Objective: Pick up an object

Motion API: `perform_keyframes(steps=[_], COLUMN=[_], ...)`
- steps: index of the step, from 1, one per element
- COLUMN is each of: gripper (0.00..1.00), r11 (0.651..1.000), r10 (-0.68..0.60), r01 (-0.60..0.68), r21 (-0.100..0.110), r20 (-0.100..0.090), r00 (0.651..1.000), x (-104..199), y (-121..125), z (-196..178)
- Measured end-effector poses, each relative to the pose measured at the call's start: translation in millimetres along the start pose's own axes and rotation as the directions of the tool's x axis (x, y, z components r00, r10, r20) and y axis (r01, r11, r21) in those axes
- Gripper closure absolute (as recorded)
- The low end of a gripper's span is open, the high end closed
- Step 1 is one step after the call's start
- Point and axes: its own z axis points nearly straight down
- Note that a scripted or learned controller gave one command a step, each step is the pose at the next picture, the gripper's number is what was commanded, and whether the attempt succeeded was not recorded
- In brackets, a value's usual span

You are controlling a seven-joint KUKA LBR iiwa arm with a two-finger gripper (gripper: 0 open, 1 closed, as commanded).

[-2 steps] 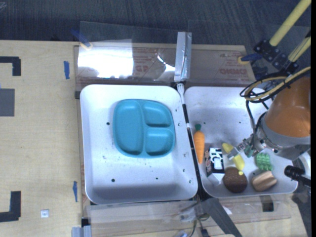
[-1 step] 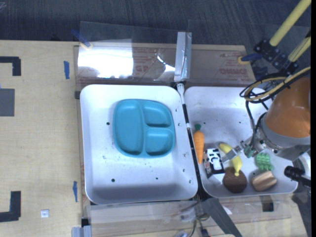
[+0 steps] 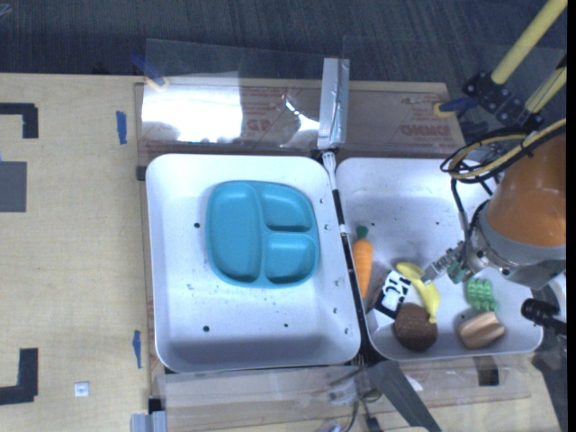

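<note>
So the arm is reaching in from the right and hanging low over the right bin [image 3: 396, 174], with the gripper [image 3: 453, 265] sitting in the middle of the toy food pile. All the pickable stuff is bunched up in the near part of that bin: a carrot [image 3: 362, 265] lying along the divider, a banana [image 3: 421, 286] just beside the gripper, a black-and-white block [image 3: 392, 292] touching the banana, a brown kiwi-looking ball [image 3: 415, 326] right below those, a green piece [image 3: 480, 292] and a bread roll [image 3: 480, 329] off to the side. My guess is it's going for the banana or the green piece, since it's parked between them. Can't tell if the jaws are released or clenched, the wrist is blocking that, and nothing is visibly sitting between them. The left bin [image 3: 171, 268] is just holding a blue divided tray [image 3: 238, 237], probably a drop-off spot. The clutter is going to make a clean grab tricky.
</note>
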Motion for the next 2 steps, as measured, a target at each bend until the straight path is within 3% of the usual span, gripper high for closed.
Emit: perform_keyframes(steps=[1, 2], gripper=[1.0, 1.0], r11=[0.967, 0.903], r10=[0.256, 0.427], r01=[-0.256, -0.426], r21=[0.01, 0.048], r20=[0.001, -0.014], r00=[0.967, 0.904], x=[16.3, 28.6], y=[24.2, 86.9], z=[21.9, -60.8])
